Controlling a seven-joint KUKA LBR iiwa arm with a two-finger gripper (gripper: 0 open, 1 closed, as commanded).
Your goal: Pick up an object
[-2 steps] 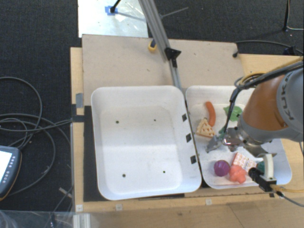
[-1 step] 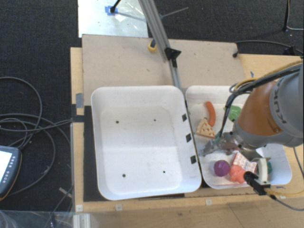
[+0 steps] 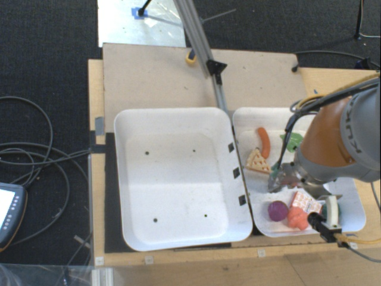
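the gripper [image 3: 275,180] hangs low in the right bin [image 3: 355,214], near its left wall; whether it is apart or together cannot be told. just left of it lies a cheese wedge [image 3: 258,161], a sausage [image 3: 264,141] farther off. nearer sit a purple ball [image 3: 277,211], an orange toy [image 3: 297,218] and a small packet [image 3: 305,202]. the left bin [image 3: 178,177] adjoins on the worktop [image 3: 149,70].

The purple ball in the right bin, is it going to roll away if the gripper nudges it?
Probably. The purple ball looks round and smooth, so it may roll or slip from a pinch. The orange toy beside it and the right bin wall should limit its travel.
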